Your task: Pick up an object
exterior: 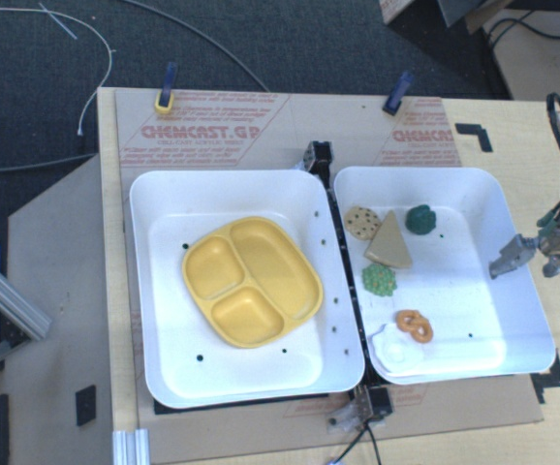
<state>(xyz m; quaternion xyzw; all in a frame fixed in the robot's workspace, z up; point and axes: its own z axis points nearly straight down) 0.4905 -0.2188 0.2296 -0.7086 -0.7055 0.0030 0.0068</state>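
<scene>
pincer (515, 258): mine, right edge of frame over right bin (513, 352); can't tell if clenched or released
pretzel (415, 325): prob. light, stiff, brittle; grip across loops
green ball (420, 220): round, may roll; pinch at middle

Right bin (513, 356), left half holds five small objects, all lying loose and flat on the floor.

Cookie (361, 222): round, tan with dark chips, near the bin's far left corner.

Wedge (389, 244): tan-brown, triangular, point toward the far edge; touches the cookie's right side.

Dark green ball (420, 220): rounded, just right of the wedge's tip, apart from it.

Light green lump (380, 280): knobbly, broccoli-like, just beneath the wedge, close to the left wall.

Pretzel (415, 325): orange-brown, twisted loops, toward the near edge, well apart from the others.

Left bin (154, 260): yellow three-compartment tray (252, 280), upright, turned askew, mid-floor.
</scene>
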